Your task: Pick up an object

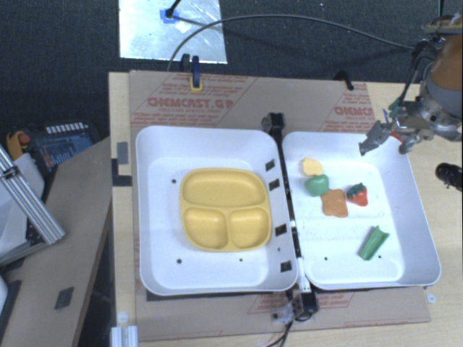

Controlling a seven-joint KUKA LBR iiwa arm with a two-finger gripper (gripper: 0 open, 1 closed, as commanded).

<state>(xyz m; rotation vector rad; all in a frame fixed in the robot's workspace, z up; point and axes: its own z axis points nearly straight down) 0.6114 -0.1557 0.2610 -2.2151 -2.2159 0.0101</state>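
Judging from the camera view, nothing has been picked up: the gripper is seen with fingers spread and nothing between them, above the right bin's far rim. Beside the orange piece the other small objects lie untouched, with bare floor left around them.
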